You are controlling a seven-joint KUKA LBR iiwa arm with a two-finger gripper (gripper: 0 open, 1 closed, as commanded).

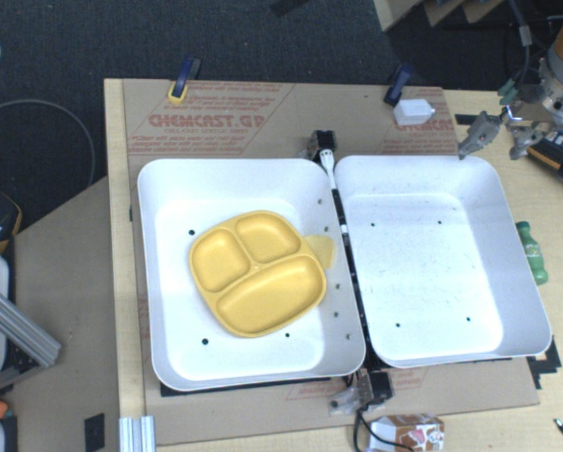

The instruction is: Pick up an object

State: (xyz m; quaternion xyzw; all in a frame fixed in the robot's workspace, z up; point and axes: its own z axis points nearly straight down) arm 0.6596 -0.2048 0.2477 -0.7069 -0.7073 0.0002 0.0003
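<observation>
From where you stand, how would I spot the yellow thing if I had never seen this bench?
Look at the two white bins side by side and take the left bin. In its middle lies a yellow divided plate with three compartments, two small and one large. It is the one big coloured item inside either bin.

Light falls bright and even from above. The two white bins (423,252) are nearly blown out, so their floors show little texture beyond faint specks. The yellow divided plate (256,271) carries soft sheen on its ridges and throws a weak shadow. The dark floor (65,36) is dim and grainy. Focus is moderate, softer toward the corners; the gripper (493,132) looks slightly blurred, perhaps from motion.
</observation>
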